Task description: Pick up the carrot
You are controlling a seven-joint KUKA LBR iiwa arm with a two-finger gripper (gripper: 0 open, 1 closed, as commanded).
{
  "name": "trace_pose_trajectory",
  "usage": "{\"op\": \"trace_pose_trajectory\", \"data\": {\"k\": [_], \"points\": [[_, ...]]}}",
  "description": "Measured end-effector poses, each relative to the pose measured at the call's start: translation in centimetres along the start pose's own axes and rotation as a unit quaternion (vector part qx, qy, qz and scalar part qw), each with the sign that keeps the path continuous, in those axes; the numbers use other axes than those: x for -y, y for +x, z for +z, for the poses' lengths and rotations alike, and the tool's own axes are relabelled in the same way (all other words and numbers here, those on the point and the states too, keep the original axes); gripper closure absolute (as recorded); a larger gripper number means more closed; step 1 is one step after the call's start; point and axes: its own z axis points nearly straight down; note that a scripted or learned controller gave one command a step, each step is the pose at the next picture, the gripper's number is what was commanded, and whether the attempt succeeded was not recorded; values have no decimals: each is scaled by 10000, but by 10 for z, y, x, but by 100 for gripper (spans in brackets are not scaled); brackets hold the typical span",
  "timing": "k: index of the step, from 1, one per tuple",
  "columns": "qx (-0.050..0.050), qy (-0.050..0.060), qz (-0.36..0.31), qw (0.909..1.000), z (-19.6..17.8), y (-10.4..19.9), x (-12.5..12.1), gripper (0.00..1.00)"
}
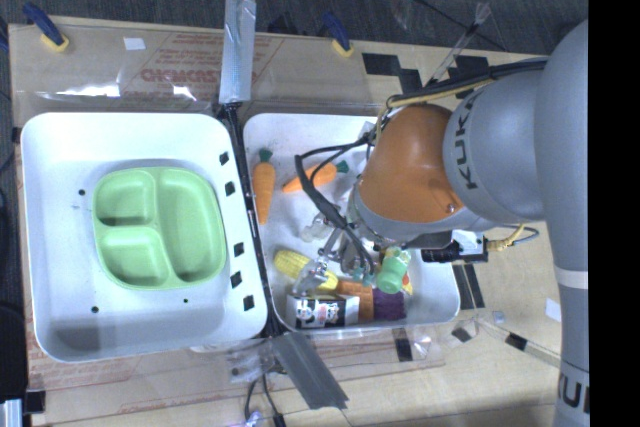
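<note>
The carrot [263,192], orange with a green top, lies lengthwise against the left wall of the right bin [440,300]. A second orange piece [312,177] lies just to its right, partly under black cables. My gripper [335,253] hangs below the orange wrist band, low over the bin's middle. It is to the right of and nearer than the carrot, above the clutter at the near wall. Nothing orange shows in its grasp.
A yellow corn cob [290,262], a dark labelled bottle [322,311], a green bottle [394,269] and a purple item [392,305] crowd the right bin's near side. The left bin [50,155] holds a green divided plate [158,225].
</note>
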Motion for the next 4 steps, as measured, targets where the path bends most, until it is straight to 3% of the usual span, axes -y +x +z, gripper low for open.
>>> {"op": "trace_pose_trajectory", "data": {"k": [1,2,3,4], "points": [[-17,1,874,9962,13,-8,28,0],[-19,-2,826,9966,3,-8,26,100],[76,-12,616,9981,11,19,7,100],[24,-1,1084,9941,12,-2,64,100]]}}
